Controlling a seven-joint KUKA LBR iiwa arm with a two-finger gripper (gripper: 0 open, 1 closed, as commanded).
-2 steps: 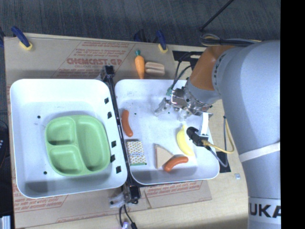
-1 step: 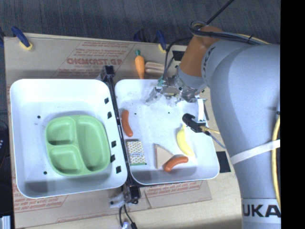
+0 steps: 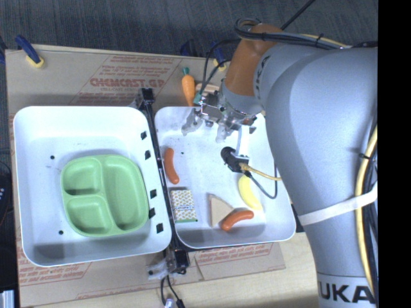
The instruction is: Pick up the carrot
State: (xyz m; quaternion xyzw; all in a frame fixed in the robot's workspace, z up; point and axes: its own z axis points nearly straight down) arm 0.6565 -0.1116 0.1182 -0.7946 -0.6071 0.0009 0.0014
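Two white bins are sitting side by side on a sheet of cardboard [image 3: 115, 76], and the arm [image 3: 308, 108] is reaching in from the right over the far end of the right bin [image 3: 205, 169]. The gripper [image 3: 203, 132] is hanging just inside that bin's far rim with its fingers [image 3: 190, 123] spread wide, and nothing is sitting between them. The carrot [image 3: 187, 88] is lying outside the bins, on the cardboard just beyond the right bin's far rim, near its far left corner, with its green top pointing away to the far side. It is lying just left of the gripper's body and a little farther back than the fingertips, not between the fingers.

Down in the right bin, one sausage [image 3: 170, 165] is lying along the left wall. A small patterned packet [image 3: 183, 205] is resting near the near left corner, with a tan wedge [image 3: 218, 209] just right of it. A second sausage [image 3: 236, 218] is touching the wedge's near right side, and a banana [image 3: 249, 194] is lying along the right wall, just beyond that sausage. Over in the left bin [image 3: 26, 172], a green divided plate [image 3: 103, 194] is lying flat in the middle.
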